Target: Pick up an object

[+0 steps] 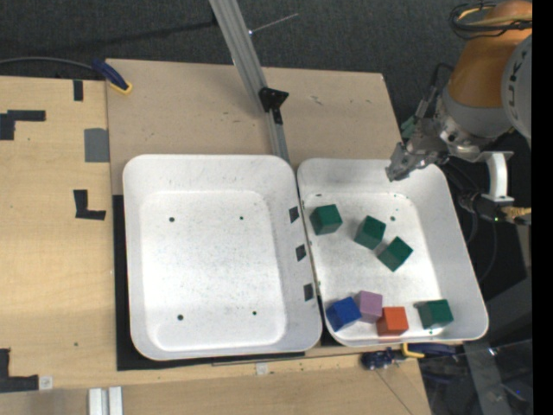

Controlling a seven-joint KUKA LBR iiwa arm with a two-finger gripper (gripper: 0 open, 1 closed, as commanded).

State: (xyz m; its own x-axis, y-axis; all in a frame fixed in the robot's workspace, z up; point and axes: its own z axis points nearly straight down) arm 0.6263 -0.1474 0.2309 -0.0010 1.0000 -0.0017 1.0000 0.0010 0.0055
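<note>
The right bin (pixel 346 175) holds several small blocks. Three green cubes lie in its middle: one (pixel 326 219) near the left wall, one (pixel 370 232) further right, one (pixel 396 253) just below that. Along the front edge sit a blue cube (pixel 343 312), a purple cube (pixel 370 304), an orange cube (pixel 393 320) and another green cube (pixel 435 313). My gripper (pixel 399 169) hangs over the bin's far right corner, above and away from all the blocks. Nothing shows between its fingertips.
The left bin (pixel 207 249) lies beside the right one, divided by a rim with black clips (pixel 301 252). A slanted metal rail (pixel 246 46) runs down to the bins' far edge. The grey and orange arm (pixel 488 67) comes in at the upper right.
</note>
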